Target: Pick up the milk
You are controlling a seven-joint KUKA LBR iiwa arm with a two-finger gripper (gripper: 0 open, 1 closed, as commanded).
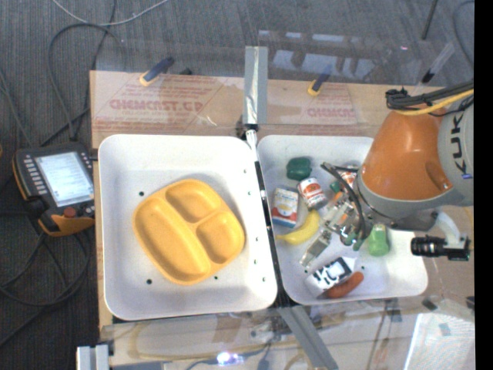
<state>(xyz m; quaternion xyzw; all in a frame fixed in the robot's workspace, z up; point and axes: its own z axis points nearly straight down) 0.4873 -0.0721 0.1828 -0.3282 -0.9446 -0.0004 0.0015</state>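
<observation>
A: Item one, the gripper (320,247). Position?

B: It hung low in the right bin (400,280), fingers pointing down and to the view's left, beside the banana (299,230). One slim finger (312,251) was plain to see; the other I could not separate from the clutter of metal and cable, so whether they were spread or pressed together I could not tell. Nothing showed between them.

A: Item two, the arm.

B: The arm (404,164) came in from the right, its orange band bulking over the bin's right half, grey wrist beneath it.

A: Item three, the milk.

B: The milk (285,206), a small white carton with blue and red print, lay at the left side of the right bin, touching the banana's upper end, near the gripper but apart from it.

A: Remaining contents?

B: A small red-and-white can (312,192) just right of the milk; a dark green piece (299,167) above it; a light green item (377,240) partly under the wrist; a black-and-white box (333,271) with what was probably a red sausage (344,285) against it. Whatever lay under the orange band was hidden.

A: Left bin?

B: The left bin (123,284) held a yellow divided tray (189,229).
</observation>
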